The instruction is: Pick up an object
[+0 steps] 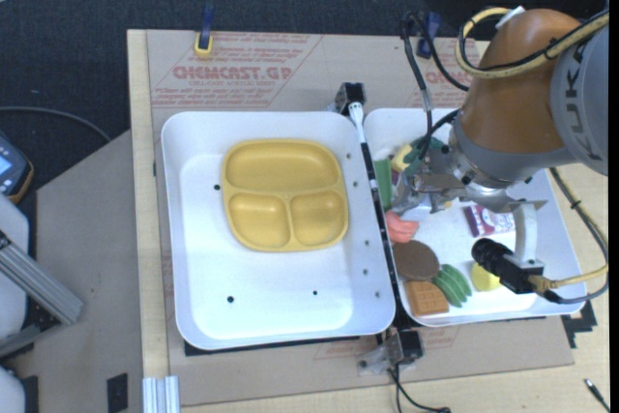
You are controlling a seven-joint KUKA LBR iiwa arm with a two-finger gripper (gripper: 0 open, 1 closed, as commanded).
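You have the gripper [418, 191] down inside the right bin [566, 237], near its left wall, with the orange-banded arm [517, 92] covering most of that bin's upper half. Whether anything is in its grasp, you cannot tell from here. Just below the gripper lies a pink object [401, 228], and below that a brown round piece [417, 258], a tan waffle-like square [426, 295] and a green ridged item [452, 282]. A purple packet [488, 221] lies right of the gripper. In the left bin [193, 285] a yellow divided plate [286, 192] sits in the upper middle.
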